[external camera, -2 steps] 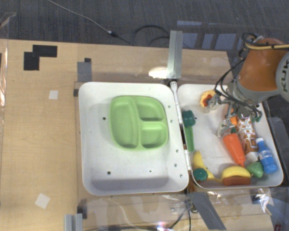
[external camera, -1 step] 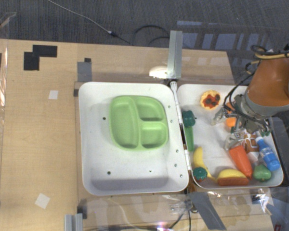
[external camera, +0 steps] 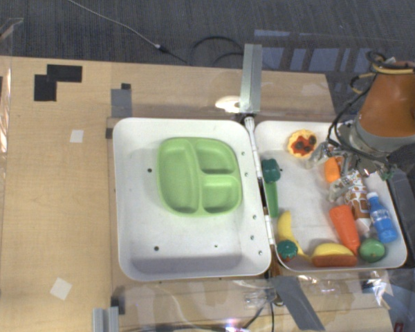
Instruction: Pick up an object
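gripper point(external camera: 346, 175) hung over the right bin point(external camera: 311, 196), down among the toys at its far right side; you could not tell from this angle whether it was released or clenched. nothing showed between it as held. just below it in that bin lay an orange carrot point(external camera: 344, 228), with a blue bottle point(external camera: 381, 217) beside it toward the bin's right wall. a green divided tray point(external camera: 198, 175) sat in the left bin point(external camera: 138, 206), well apart from the right bin's clutter.

The desk point(external camera: 62, 206) is pale matt wood grain. Both bins point(external camera: 135, 185) are smooth white plastic. The green divided tray point(external camera: 197, 175) is smooth matt plastic. The centre bracket point(external camera: 250, 78) is brushed metal.
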You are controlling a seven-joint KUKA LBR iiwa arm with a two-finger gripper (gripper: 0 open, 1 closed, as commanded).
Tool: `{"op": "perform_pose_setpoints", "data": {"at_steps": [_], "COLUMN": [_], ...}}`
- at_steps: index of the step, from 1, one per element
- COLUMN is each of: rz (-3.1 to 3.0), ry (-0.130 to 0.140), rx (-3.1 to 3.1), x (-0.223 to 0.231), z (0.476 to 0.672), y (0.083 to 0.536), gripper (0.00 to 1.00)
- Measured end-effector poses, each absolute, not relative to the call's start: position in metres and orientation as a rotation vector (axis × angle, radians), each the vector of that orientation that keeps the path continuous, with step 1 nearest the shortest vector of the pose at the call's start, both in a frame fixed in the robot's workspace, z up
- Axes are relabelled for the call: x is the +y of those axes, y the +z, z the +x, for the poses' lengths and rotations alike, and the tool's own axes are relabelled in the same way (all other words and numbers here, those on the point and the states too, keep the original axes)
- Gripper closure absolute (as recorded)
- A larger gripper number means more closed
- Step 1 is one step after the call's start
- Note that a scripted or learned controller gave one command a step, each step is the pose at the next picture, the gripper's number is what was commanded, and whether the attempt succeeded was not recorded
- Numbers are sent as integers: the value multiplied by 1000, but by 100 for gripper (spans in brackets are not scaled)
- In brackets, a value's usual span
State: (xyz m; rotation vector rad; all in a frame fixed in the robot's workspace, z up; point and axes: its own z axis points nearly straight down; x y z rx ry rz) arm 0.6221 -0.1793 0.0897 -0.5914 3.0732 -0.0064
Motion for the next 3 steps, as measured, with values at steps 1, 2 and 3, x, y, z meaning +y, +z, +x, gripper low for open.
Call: {"op": "perform_pose_setpoints", "data": {"at_steps": [1,2,3], "rz": [-595,-595,-596], "ry": [-11,-11,-17], "rx": [3062,3063,3051], "x": [-178,-178,-177], "z": [625,625,629], "y": [104,104,118], "gripper": [100,0,100]}}
